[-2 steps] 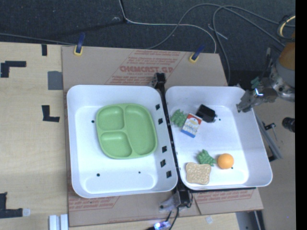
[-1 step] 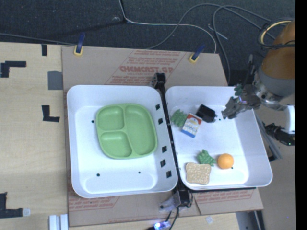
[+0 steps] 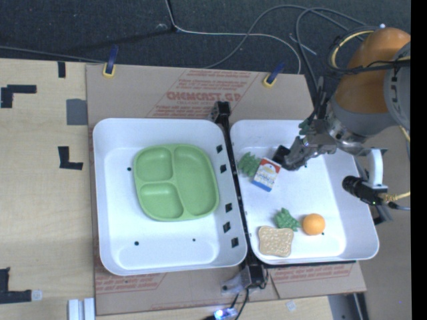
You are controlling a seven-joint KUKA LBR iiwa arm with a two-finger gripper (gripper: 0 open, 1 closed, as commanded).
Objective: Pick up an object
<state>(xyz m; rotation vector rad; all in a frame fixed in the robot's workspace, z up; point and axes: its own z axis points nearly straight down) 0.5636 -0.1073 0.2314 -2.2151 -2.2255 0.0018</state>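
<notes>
The right bin holds a small white, red and blue carton, a green leafy piece to its left, another green piece, an orange ball and a slice of toast. My gripper hangs over the bin's upper part, just right of the carton, and nothing shows between its dark fingers. The arm comes in from the right, with its orange band above.
A green divided plate lies in the left bin. Black clips line the seam between the bins. Cables trail across the dark floor behind. A black fitting sticks out beside the right bin's edge.
</notes>
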